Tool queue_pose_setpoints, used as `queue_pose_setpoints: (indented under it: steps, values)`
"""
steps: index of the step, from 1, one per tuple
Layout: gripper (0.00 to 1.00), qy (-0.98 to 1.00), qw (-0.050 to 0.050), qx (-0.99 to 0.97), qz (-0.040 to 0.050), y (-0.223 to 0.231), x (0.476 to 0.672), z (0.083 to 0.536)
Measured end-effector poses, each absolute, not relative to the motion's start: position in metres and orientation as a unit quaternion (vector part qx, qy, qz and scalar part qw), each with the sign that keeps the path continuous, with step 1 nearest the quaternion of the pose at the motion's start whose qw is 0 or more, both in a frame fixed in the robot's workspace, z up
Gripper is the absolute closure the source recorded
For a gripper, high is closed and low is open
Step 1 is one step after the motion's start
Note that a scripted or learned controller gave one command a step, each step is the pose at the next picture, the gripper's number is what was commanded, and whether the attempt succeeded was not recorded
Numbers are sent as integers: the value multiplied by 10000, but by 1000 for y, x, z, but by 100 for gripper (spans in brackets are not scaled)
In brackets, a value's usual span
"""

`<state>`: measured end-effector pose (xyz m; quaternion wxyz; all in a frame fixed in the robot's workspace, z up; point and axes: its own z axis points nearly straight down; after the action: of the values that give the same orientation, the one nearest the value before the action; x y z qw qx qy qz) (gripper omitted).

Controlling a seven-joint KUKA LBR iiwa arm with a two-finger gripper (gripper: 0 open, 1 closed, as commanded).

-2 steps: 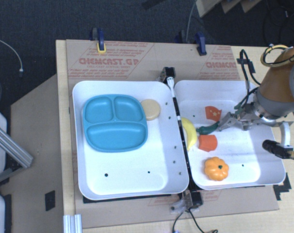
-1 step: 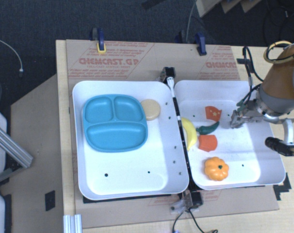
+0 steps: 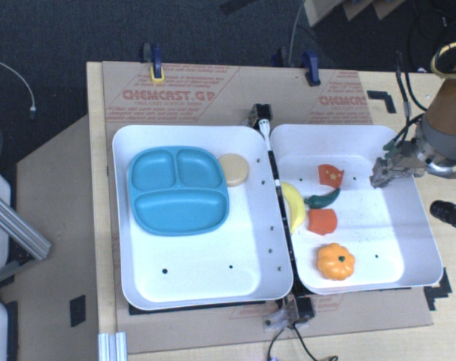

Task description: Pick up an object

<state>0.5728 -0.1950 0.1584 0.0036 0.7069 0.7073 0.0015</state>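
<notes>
Dark blue carpet floor (image 3: 100,13) around a paper-covered bench (image 3: 213,89), perhaps plywood

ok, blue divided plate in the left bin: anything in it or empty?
Empty. All three compartments of the blue plate show bare blue. The round beige piece lies beside its upper-right rim, on the left bin floor, not in it.

Light: we see bright, even overhead | Glare: white bins (image 3: 213,277) nearly blown out | Shadows: soft, faint | Focus: slightly soft overall, dark surroundings
</notes>
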Motion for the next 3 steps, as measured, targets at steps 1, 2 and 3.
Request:
queue_pose_setpoints:
  steps: [1, 2, 3]
  values:
    - [100, 7074, 41, 7068, 13, -201, 582, 208]
    - [100, 7075, 44, 7067, 17, -202, 583, 263]
    - [100, 7094, 16, 7048, 18, -149, 596, 268]
